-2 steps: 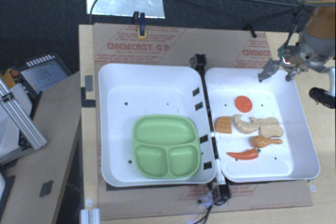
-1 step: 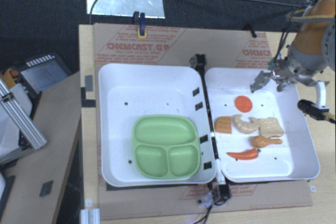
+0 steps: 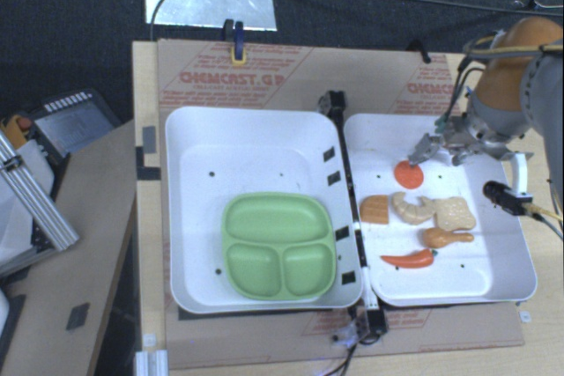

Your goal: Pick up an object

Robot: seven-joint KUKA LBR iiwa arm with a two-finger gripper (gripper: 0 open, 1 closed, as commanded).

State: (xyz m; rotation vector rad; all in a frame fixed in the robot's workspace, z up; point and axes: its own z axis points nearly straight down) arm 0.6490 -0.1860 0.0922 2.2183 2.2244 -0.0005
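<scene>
Nearby, food pieces [image 3: 423, 220] crowd the red disc [image 3: 408, 175] below the pincer [image 3: 423, 151], grip unclear

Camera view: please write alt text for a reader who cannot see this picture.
A grey robot arm reaches in from the right, its gripper just above a round red-orange piece in the right white bin, near other toy foods, including a red chili. The left white bin holds a green divided plate.

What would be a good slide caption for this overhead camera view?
Robot hand hovers above a red round piece among toy foods in the right bin; green tray sits left.
</scene>
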